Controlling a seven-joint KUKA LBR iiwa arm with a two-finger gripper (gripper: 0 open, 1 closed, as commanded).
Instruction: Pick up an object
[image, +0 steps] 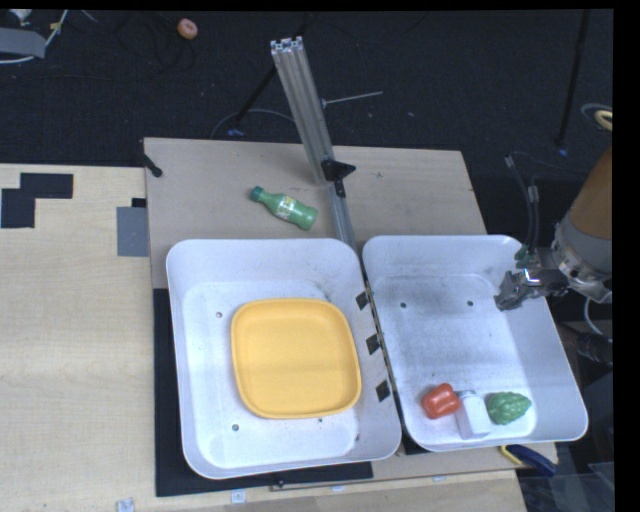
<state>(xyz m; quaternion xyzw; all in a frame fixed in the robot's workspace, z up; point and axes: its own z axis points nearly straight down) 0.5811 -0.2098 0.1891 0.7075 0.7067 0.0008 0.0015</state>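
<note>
The dark two-finger gripper (512, 288) is seen at the right of the frame, over the upper right rim of the right shallow white plastic bin (470, 350). It is too small and dark for its opening to be judged, so it cannot be told if it is open or closed. Nothing is seen between it and no object is touched by it.

In the lower right corner of the right bin, three small things are placed close together: a red-orange pepper-shaped toy (440, 401), a small white block (471, 417) just beside it, and a green leafy toy (508, 407) on the other side of the block. They are well apart from the gripper.

In the left shallow white plastic bin (200, 290), a square yellow plastic plate (295, 356) is lying flat.

On the tabletop (420, 190), above the left bin, a small green plastic bottle (284, 207) is lying on its side. A pale label is seen on it, but no writing can be read.
</note>
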